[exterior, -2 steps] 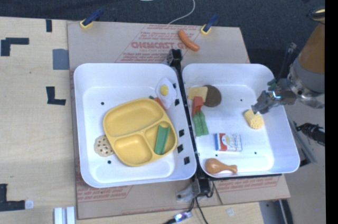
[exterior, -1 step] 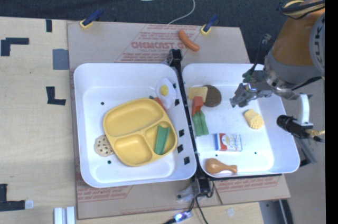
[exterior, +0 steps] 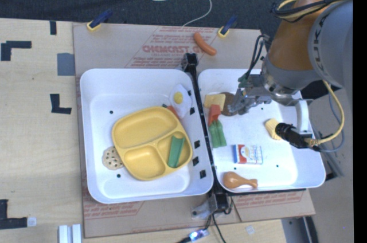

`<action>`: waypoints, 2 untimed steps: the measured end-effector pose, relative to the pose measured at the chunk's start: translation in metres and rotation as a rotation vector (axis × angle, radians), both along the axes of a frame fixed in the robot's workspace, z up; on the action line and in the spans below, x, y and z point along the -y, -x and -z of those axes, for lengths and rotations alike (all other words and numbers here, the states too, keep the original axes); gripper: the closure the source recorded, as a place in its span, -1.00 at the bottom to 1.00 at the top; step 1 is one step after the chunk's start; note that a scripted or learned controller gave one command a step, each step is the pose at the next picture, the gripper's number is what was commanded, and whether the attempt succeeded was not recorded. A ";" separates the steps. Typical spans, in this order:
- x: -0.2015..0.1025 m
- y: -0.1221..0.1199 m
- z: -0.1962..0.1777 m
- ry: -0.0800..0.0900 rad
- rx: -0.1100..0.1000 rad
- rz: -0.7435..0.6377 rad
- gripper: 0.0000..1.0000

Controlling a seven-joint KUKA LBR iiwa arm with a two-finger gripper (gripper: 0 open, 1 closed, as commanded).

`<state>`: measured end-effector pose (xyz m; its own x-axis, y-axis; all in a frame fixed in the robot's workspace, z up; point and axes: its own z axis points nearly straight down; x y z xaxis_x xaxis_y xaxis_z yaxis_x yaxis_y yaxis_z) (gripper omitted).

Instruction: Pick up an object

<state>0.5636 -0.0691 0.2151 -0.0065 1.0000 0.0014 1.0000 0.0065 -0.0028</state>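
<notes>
The grey arm with the orange band is reaching in from 3 o'clock, and its gripper (exterior: 236,103) is hanging low over the upper left part of the right bin (exterior: 304,176). From this angle I cannot tell how the gripper is set, nor whether anything is caught in it.

Just toward 9 o'clock of the gripper, a yellow cheese wedge (exterior: 214,101) is lying against the bin's left wall, with a red piece (exterior: 214,114) and a green piece (exterior: 217,134) sitting in a row below it toward 6 o'clock. A small white carton (exterior: 247,154) is lying near the bin's middle, and a chicken drumstick (exterior: 239,181) is resting at the 6 o'clock edge. A yellow object (exterior: 272,128) is sitting toward 3 o'clock, touching a black fitting on the arm.

In the left bin (exterior: 94,87), a yellow divided plate (exterior: 143,136) is lying tilted, holding a green pickle (exterior: 175,151) in its lower right section. A cookie (exterior: 112,159) is sitting at the plate's 8 o'clock side, and a fried egg (exterior: 179,98) at its 1 o'clock side.

A hot dog (exterior: 205,43) is lying on the cardboard covering the tabletop, at 12 o'clock beyond both bins.
</notes>
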 end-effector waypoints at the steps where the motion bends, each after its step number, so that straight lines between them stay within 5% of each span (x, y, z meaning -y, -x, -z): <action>1: -0.053 -0.019 -0.014 -0.001 0.003 -0.001 1.00; 2: -0.102 -0.040 0.002 0.001 0.001 0.000 1.00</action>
<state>0.6034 0.0334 0.2134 -0.0064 1.0000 0.0002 1.0000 0.0064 -0.0015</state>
